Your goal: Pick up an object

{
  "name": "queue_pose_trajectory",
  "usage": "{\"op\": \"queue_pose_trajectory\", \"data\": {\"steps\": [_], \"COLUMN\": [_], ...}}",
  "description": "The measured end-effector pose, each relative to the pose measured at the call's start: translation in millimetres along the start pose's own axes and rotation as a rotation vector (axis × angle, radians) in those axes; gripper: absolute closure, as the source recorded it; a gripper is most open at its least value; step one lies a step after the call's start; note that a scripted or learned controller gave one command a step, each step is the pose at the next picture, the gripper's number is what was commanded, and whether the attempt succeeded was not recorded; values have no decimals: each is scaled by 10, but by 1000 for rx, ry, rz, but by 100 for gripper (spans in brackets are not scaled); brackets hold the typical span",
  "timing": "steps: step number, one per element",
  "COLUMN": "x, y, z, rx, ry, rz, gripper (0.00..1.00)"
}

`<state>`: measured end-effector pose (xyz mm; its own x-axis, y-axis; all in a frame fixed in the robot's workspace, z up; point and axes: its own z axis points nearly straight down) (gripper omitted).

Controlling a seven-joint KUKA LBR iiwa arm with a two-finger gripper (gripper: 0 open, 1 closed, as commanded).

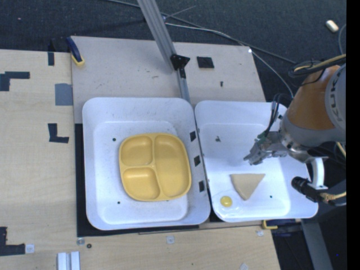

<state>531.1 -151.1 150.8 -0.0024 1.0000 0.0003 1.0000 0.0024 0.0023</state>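
Hand (254, 157) low over the right bin (236, 114), near its middle, arm coming in from the right. Can't tell its state, nothing visibly in it. Tan wedge-shaped piece (246, 184) lies on the bin floor just below the hand, apart from it. Small yellow round object (226, 202) near the wedge's lower left. Left bin (98, 117) holds a yellow divided plate (154, 166), flat.

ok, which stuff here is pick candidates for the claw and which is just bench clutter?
Job:
claw, over the right bin
tan triangular piece
small yellow round piece
yellow divided plate in the left bin

Lying about:
metal pole
cables
blue-and-yellow clamp
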Motion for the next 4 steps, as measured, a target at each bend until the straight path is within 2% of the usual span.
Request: {"op": "queue_pose_trajectory", "data": {"steps": [1, 4], "x": [4, 1802], "y": [9, 230], "z": [-526, -428], "rx": [-1, 5], "ry": [-1, 1], "rz": [1, -4], "gripper": [100, 100]}}
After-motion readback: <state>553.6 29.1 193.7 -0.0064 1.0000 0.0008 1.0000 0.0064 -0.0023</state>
